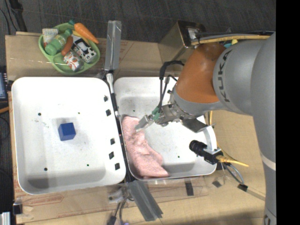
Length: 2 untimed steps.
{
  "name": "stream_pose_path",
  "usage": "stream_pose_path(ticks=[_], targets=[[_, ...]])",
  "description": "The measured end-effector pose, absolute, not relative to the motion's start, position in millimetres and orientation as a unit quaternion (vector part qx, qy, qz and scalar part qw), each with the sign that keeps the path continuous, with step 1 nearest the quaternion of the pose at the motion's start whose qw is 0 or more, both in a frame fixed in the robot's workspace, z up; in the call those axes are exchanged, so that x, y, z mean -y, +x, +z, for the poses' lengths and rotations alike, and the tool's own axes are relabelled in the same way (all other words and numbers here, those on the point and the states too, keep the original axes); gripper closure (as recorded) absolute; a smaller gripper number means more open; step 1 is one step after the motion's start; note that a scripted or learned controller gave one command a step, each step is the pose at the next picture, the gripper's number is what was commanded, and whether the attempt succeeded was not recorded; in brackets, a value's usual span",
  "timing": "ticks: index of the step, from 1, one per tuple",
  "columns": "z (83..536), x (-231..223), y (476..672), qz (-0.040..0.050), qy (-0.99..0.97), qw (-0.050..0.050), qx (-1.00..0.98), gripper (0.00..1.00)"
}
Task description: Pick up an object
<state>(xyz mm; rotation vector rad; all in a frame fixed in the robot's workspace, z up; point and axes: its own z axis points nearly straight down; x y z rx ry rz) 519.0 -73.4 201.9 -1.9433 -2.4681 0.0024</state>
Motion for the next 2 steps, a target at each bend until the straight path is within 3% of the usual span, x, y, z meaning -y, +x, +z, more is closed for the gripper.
stream_pose_path(ticks=[1, 2], targets=[[109.3, 98.4, 510.6, 0.0014, -0.609, 0.002, 0.793, 0.00], [91.1, 117.9, 573.7, 0.0013, -0.643, 0.001, 0.766, 0.00]])
